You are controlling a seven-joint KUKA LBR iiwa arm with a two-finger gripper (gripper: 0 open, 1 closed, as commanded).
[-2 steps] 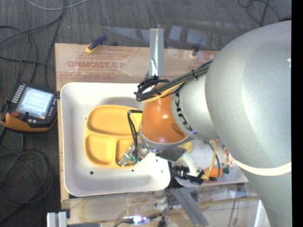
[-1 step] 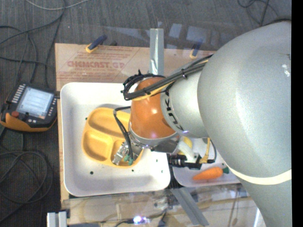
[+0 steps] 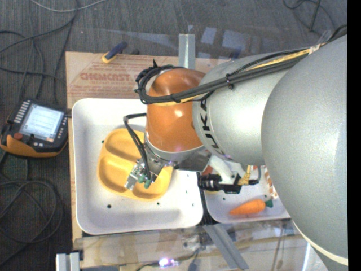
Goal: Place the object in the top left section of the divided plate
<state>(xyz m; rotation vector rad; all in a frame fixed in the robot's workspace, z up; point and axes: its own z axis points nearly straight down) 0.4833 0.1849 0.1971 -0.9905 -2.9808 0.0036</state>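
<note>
A yellow divided plate lies in the left white bin. The arm's orange wrist and grey body cover the plate's right side. My gripper hangs low over the plate's lower right part, its tip a small green and silver cluster. Whether anything sits between its fingers is hidden. An orange carrot with a green end lies in the right bin, apart from the gripper.
The arm's grey body fills the right half of the view and hides most of the right bin. A teach pendant rests on the floor to the left. A blue and yellow tool lies on the bench behind the bins.
</note>
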